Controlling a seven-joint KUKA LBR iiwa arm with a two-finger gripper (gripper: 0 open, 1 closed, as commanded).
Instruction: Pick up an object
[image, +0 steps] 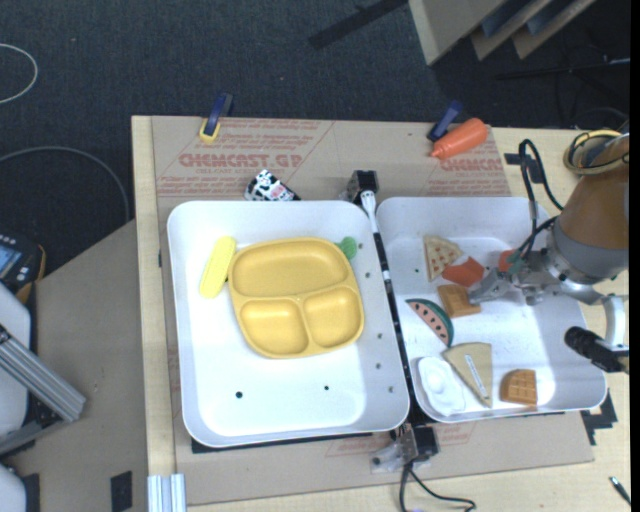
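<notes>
The right bin holds several toy foods: a pizza slice, a red piece, a brown cracker, a watermelon slice, a white lump, a tan wedge and a waffle square. My gripper reaches in from the right and hangs low over the bin's upper middle. It is just right of the red piece and the cracker. Nothing shows as lifted off the bin floor.
The left bin carries a yellow divided plate, a yellow stick at its left and a green bit at its upper right. An orange carrot and a black-and-white toy lie on the board behind the bins.
</notes>
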